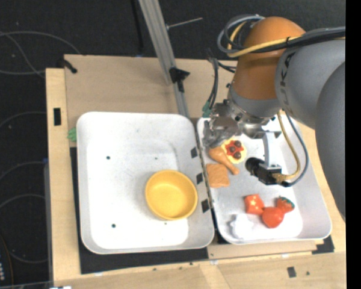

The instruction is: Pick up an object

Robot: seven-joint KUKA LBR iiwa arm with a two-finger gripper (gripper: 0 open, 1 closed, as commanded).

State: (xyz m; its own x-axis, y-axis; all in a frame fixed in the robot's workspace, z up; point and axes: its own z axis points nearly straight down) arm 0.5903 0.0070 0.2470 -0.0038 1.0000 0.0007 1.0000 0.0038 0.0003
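My gripper (218, 135) hangs low over the far left corner of the right bin (313, 209), under the grey and orange wrist. Just below it lie an orange croissant-shaped piece (223, 158) and a small pale tart with red spots (234, 150). A tan square slice (217, 176) sits a little nearer, against the bin's left wall. Toward the front of the same bin are a red-orange block (254, 203), a red tomato-like fruit with a green top (275, 215) and a white lump (241, 224). Nothing is seen held in the gripper.
A yellow bowl (171, 194) stands in the left bin (108, 143), near its right front. A slanted metal pole (162, 47) rises behind the bins. The wall between the two bins runs close to the gripper's left side.
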